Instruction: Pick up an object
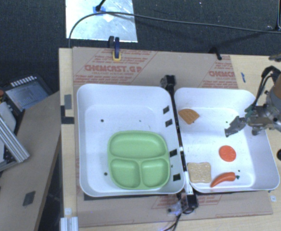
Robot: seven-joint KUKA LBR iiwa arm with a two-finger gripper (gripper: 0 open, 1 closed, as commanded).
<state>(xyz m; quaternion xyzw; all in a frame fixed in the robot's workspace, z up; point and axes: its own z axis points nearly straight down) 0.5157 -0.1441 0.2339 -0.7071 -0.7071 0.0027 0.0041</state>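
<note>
Grey two-finger gripper (233, 127): above the round red-orange disc (227, 153) in the right-hand shallow white bin (265, 177), grip state indeterminable, nothing visibly held; pick pending.

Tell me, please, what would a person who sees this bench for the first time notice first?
Probably the green tray, which fills much of the left bin. Next come the small foods in the right bin: an orange disc, a red-orange pepper and a toast slice near the front, a tan piece at the back. The gripper hovers over that bin's right half.
</note>
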